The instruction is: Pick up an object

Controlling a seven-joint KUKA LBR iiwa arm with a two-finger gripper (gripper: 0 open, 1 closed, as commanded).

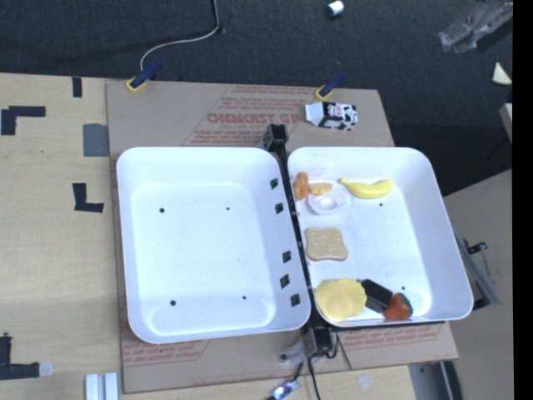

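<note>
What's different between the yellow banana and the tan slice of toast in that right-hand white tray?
The yellow banana is long and curved; the tan slice of toast is flat and roughly square. The banana is bright yellow, the toast pale brown with a darker crust edge. The banana lies near the far wall of the right white bin, the toast nearer the middle, close to the divider side. Both look like toy food, lying apart from each other in the same bin.

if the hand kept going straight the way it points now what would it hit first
The hand is blurred, seemingly aimed down-left over dark floor. That line looks free until the small black-and-white item behind the right bin, though depth is unclear.
</note>
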